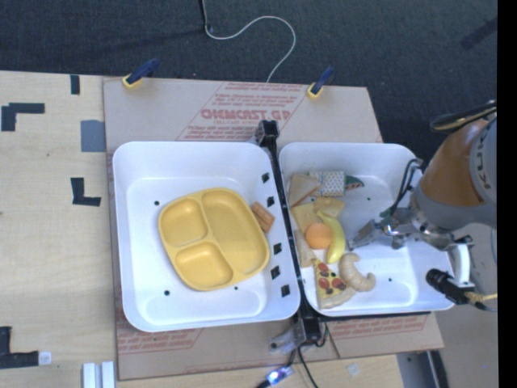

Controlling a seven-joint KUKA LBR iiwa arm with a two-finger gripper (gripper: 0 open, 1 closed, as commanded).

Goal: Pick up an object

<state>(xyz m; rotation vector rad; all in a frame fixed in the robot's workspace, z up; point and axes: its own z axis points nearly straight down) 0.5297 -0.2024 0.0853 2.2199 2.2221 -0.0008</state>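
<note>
The right bin (397, 299) holds a heap of toy food along its left side: a yellow banana (333, 231), an orange (318, 235), a pizza slice (329, 285), a curled beige piece (356, 272), a tan bread slice (303, 189), a grey speckled block (332, 183) and a small green piece (354, 183). My gripper (361, 236) hangs low in this bin, just right of the banana and above the beige piece. Nothing is visibly held in it.
In the left bin (137, 217) lies a yellow divided plate (212, 237), with a small orange-brown piece (262, 215) at its right edge. A black divider (279, 217) runs between the bins. The arm's grey body (452, 192) overhangs the right bin's right side.
</note>
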